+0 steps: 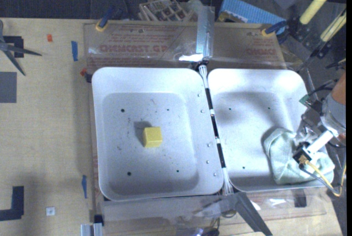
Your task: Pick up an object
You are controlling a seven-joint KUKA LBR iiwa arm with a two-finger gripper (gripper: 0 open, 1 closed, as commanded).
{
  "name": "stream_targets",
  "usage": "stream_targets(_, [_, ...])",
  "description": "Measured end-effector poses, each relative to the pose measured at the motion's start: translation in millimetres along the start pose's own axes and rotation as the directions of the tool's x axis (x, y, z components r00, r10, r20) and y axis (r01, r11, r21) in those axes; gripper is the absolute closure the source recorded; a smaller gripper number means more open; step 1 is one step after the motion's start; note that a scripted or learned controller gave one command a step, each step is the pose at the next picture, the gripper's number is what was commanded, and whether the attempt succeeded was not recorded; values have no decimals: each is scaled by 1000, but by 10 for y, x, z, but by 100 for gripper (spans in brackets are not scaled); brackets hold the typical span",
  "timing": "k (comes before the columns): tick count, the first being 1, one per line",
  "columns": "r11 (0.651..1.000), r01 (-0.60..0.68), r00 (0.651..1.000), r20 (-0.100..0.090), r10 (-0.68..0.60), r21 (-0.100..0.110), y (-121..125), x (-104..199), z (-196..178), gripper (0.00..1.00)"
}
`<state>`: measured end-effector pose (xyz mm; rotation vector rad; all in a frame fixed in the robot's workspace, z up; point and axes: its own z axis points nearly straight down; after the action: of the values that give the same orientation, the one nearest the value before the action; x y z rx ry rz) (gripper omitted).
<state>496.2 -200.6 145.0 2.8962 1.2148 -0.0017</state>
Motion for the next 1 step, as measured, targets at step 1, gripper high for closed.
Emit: stream_targets(1, [955,296,955,-9,-296,-7,7,-193,543,100])
